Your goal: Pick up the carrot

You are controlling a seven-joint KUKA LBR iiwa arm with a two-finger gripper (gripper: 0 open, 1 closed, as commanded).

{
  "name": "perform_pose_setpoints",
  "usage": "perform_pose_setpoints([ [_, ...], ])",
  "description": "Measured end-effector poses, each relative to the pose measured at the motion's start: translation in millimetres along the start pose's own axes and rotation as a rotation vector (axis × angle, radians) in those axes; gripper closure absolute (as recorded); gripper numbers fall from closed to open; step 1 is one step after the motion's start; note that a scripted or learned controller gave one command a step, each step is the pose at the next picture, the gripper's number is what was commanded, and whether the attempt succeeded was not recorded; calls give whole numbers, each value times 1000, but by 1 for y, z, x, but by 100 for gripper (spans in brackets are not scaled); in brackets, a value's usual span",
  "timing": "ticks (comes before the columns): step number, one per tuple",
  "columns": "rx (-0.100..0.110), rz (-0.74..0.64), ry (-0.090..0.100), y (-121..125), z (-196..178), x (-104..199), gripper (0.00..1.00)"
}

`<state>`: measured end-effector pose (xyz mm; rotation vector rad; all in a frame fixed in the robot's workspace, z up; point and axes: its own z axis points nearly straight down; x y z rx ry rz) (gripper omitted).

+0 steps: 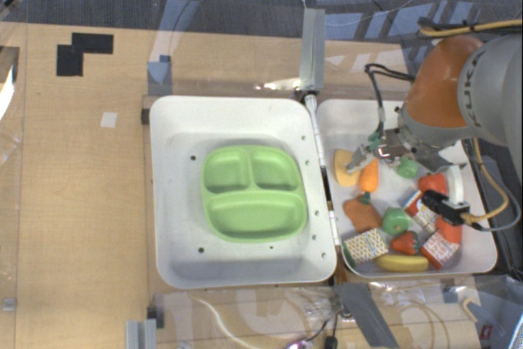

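Observation:
The carrot point(369, 176) is a small orange toy lying in the upper left part of the right bin point(487, 257). It lies beside a yellow wedge point(342, 168). My gripper point(372, 156) hangs right over the carrot's upper end, at the end of the grey arm with the orange band point(437, 86). Its fingers look open, one silver finger point(357, 163) to the carrot's left. The carrot lies on the bin floor and is not lifted.
Crowded around the carrot are several toy foods: a brown piece point(362, 214), a green pepper point(396, 221), a strawberry point(406, 243), a banana point(400, 262) and small boxes point(366, 244). The left bin point(176, 257) holds a green divided plate point(253, 192).

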<state>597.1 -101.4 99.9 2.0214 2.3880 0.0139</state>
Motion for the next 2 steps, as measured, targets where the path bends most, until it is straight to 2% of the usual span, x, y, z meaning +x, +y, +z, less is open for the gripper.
perform_pose_setpoints([
  [1,-3,-1,1,2,-11,1,100],
  [2,12,483,1,-41,-116,48,100],
])
